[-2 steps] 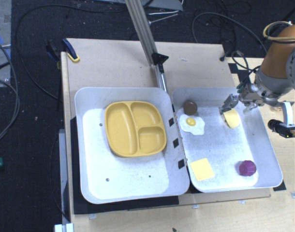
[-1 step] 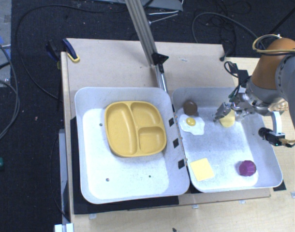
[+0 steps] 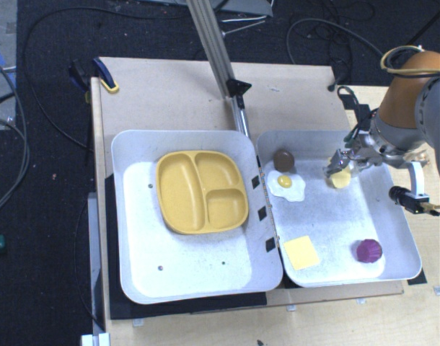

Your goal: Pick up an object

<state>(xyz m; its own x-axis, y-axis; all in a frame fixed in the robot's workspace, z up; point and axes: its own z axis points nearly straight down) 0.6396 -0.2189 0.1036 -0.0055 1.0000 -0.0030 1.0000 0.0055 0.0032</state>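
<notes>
The right bin holds several small items. A pale yellow round piece lies near the bin's far side, and my gripper hangs right over its upper edge, touching or almost touching it. A fried egg toy sits at the bin's left, with a brown round piece just behind it. A flat yellow cheese square lies at the front left and a purple round piece at the front right.
The left bin bears a yellow divided plate. A slanted metal pole comes down to the gap between the bins. The arm's grey and orange wrist stands over the right bin's far right corner.
</notes>
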